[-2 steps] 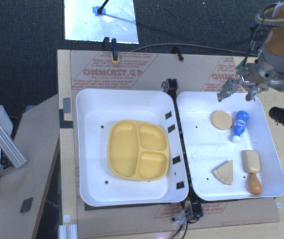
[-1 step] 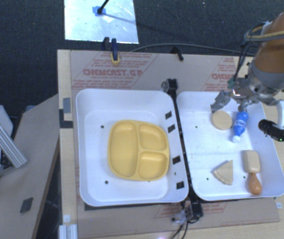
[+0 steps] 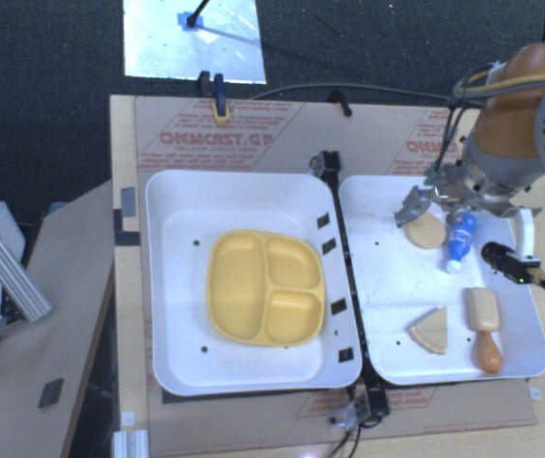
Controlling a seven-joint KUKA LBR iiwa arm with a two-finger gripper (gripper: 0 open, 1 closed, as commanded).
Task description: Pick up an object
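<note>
Your end effector [image 3: 421, 206] hangs low over the far end of the right bin [image 3: 383, 284], and honestly I can't tell whether it's apart or together from this angle. Nothing visibly in it.

Closest candidates: a tan disc [image 3: 426, 232] just under it on the near side, and a blue bottle [image 3: 459, 238] just beside the disc. I'd guess one of those two is the target.

What could bite you:
- Disc and bottle sit so close that coming down on one probably nudges the other, and the bottle looks like it'd roll.
- The disc lies flat on the bin floor, so a pinch could just skate over the top and come up with nothing.
- It's all near the far wall of the bin, so there's not much slack on that side.

Further out in the same bin: a tan wedge [image 3: 430, 331] and an orange-tipped piece [image 3: 485, 324] near the front, well apart from the action. The left bin [image 3: 181, 256] holds a yellow divided plate [image 3: 264, 287].

The bins sit on a sheet [image 3: 253, 132] with red print on the bench [image 3: 81, 284]. Dark cloth [image 3: 43, 46] behind, with a shiny square panel [image 3: 192, 25] on it.
</note>
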